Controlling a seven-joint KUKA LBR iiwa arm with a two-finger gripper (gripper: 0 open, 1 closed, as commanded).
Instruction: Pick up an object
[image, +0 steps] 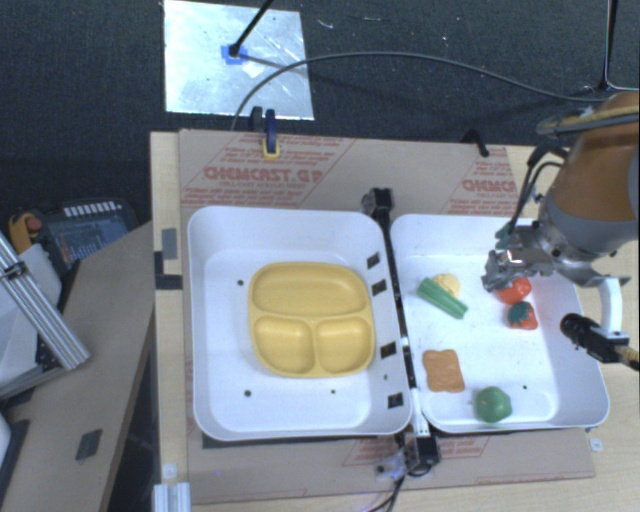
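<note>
In the right bin (570, 400) lie several toy foods: a green vegetable piece with a yellow bit behind it (441, 296), a tan bread slice (443, 370), a green round fruit (492, 403), a red-and-green strawberry (522, 317) and a red-orange piece (516, 291). My gripper (503, 270) hangs low over the bin's right part, right at the red-orange piece and just above the strawberry. The wrist body hides the fingertips.
The left bin (215, 300) holds a yellow three-compartment plate (310, 318). A black divider strip (392, 310) runs between the bins. The arm's orange band and grey wrist (600, 190) cover the right bin's far right corner. Cables cross the dark floor behind the bench.
</note>
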